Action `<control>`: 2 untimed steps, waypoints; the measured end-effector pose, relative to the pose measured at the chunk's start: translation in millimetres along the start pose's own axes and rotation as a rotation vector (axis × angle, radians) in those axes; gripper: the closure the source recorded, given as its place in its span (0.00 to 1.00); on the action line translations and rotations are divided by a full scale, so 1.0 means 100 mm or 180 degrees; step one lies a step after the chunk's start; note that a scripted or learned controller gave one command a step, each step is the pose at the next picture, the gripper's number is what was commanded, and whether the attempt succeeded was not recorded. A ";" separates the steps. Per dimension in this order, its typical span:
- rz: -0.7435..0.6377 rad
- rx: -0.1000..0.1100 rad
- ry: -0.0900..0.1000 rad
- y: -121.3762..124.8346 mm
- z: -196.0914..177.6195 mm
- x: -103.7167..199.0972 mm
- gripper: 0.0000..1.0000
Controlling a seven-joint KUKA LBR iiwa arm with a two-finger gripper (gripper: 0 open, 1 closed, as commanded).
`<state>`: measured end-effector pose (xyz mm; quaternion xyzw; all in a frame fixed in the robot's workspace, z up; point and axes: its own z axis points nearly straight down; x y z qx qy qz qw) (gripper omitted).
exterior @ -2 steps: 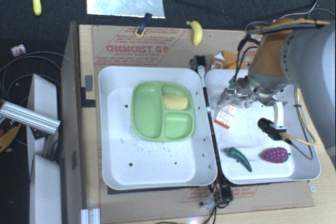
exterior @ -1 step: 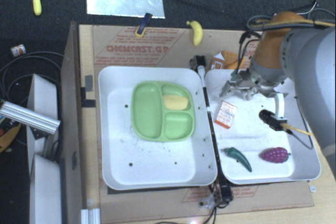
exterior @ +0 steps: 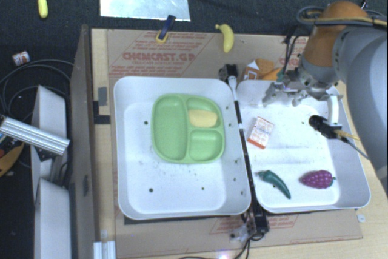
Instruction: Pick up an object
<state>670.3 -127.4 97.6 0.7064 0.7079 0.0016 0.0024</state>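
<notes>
We saw the gripper [exterior: 285, 93] over the far edge of the right bin [exterior: 357, 188], hanging from the grey arm that came in from the right. We could not tell how it was set, nor make out anything caught in it.

The task named no particular object, so we took the nearest loose thing as the likeliest target. That was the small orange-and-white packet [exterior: 260, 131], lying on the right bin's floor toward its left side. It lay nearer to us than the gripper and slightly to the left of it, apart from it. Its long axis ran roughly from far to near, tilted a little.

The green pepper [exterior: 276, 182] and the purple grape bunch [exterior: 316, 178] lay well nearer still, along the bin's near side. The yellow piece [exterior: 203, 117] sat in the far-right compartment of the green divided plate [exterior: 173, 130] in the left bin [exterior: 130, 191].

We judged the coming move would be toward us and slightly left, then down.
</notes>
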 end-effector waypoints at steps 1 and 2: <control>-0.0013 0.0022 0.0008 -0.27 0.14 0.47 0.00; 0.0004 0.0014 0.0001 -0.30 0.13 0.23 0.00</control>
